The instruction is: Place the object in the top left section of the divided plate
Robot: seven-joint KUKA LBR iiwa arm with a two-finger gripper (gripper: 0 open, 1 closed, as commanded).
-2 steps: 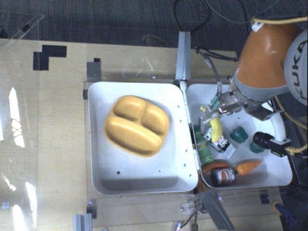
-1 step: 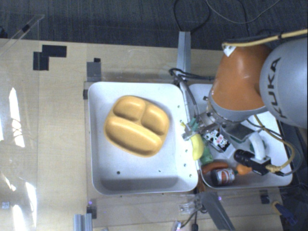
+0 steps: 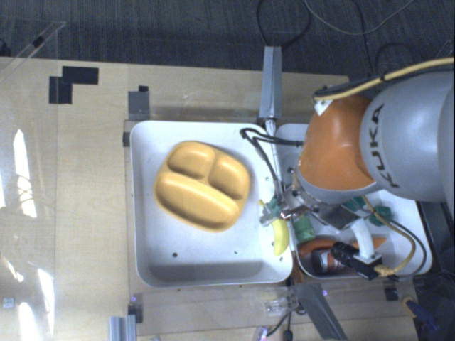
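Note:
A yellow divided plate (image 3: 203, 185) with three sections lies turned at an angle in the left white bin (image 3: 153, 254). My gripper (image 3: 283, 210) hangs below the orange wrist band over the wall between the two bins, just right of the plate. A small yellow banana-shaped object (image 3: 281, 239) with a greenish top sits directly under the gripper, along the left bin's right edge. The arm's body hides whether the gripper is touching it.
The right bin (image 3: 419, 261) lies mostly under the arm. A green item (image 3: 304, 228), an orange carrot-like piece (image 3: 318, 246) and a teal piece (image 3: 382, 213) lie in it. Black cables (image 3: 264, 151) loop over the left bin's top right corner.

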